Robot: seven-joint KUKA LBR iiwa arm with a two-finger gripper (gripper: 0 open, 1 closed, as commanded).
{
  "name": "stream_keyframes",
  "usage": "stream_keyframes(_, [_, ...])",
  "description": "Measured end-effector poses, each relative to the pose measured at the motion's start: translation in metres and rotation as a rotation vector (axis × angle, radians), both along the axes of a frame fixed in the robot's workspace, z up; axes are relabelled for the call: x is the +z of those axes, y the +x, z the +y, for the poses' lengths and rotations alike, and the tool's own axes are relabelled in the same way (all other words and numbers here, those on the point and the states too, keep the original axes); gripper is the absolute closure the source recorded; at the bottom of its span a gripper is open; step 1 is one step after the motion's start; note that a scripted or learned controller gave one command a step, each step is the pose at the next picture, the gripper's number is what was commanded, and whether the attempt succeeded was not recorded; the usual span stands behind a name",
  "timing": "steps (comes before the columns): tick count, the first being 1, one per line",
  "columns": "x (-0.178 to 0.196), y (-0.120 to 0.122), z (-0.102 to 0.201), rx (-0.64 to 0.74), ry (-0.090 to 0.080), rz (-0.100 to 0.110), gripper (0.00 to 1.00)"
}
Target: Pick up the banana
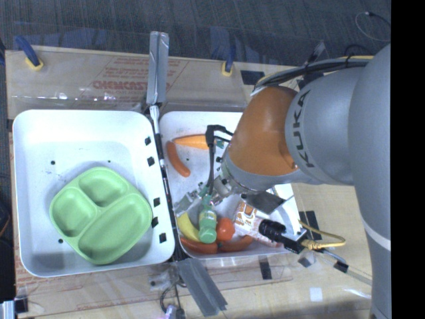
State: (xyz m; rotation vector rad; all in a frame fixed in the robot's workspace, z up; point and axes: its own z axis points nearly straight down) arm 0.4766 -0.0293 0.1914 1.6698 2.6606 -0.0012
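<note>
Well, the grey arm [332,125] with its orange band [265,135] leans in from the right and hangs over the right bin [199,121], covering much of it. Its hand [211,193] is down among the clutter near the bin's front, but whether it is spread or pinching anything I cannot tell from this angle. The banana [186,227] lies at the front left corner of that bin, just below the hand, touching a green bottle [208,226] and a red sausage-like piece [199,246] along the front wall. Further back lie an orange carrot [189,141] and a small orange-red sausage [177,159]. Over in the left bin [40,138] sits a green divided plate [101,214]. Both bins rest side by side on the tabletop [86,72].
</note>
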Motion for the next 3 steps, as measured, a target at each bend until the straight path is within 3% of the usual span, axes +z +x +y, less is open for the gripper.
stream_keyframes(1, [0.0,-0.001,0.099,0.212,0.001,0.001,0.0])
stream_keyframes(2, [-0.077,0.003,0.146,0.415,0.001,0.005,0.0])
stream_keyframes(3, [-0.099,-0.001,0.159,0.536,-0.002,0.009,0.0])
